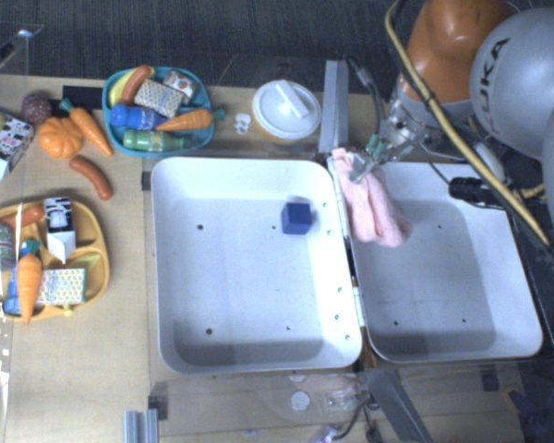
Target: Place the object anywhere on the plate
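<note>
Fingers (377, 149) look pinched on the top corner of the pink cloth (374, 206), so the gripper (380, 146) has it hanging down right along the seam between the two bins. Going from the left side: there's a yellow tray (90, 247) at the bench edge packed with toy food, then a loose orange pumpkin (59, 137), a carrot (94, 129) and a sausage (92, 177) just above it, and a blue bowl (198, 138) stuffed with more toys near the back. The left bin (222, 312) is wide open apart from one small blue cube (297, 217) sitting toward its upper right, not touching any wall, so lots of floor around it. Behind that bin sits a white plate (285, 109), just beside the back rim and near the grey post. The cloth drapes over the right bin's (462, 312) left wall, top corner up by the rim. Most of that bin's floor is bare, with the grey arm (526, 81) looming over its upper right corner.
</note>
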`<action>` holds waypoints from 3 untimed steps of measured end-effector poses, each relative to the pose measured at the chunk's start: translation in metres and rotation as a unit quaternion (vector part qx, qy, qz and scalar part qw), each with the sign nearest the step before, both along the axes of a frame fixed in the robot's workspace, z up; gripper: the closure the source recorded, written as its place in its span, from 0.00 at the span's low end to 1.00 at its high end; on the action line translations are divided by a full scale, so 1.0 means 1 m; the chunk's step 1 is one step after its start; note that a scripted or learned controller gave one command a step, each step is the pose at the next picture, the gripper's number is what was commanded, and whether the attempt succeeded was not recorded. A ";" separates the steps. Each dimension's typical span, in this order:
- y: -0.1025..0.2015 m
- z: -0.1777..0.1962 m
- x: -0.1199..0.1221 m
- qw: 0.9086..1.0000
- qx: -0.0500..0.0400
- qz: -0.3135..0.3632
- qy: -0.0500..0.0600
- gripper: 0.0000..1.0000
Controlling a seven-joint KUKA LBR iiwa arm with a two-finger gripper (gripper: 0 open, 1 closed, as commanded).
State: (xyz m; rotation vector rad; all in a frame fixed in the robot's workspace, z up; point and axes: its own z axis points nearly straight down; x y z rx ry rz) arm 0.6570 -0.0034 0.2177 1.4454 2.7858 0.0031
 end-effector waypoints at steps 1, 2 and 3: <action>0.055 -0.005 -0.005 0.980 0.000 0.200 -0.001 1.00; 0.105 0.005 -0.014 0.920 -0.001 0.391 -0.002 1.00; 0.105 0.005 -0.014 0.920 -0.001 0.391 -0.002 0.00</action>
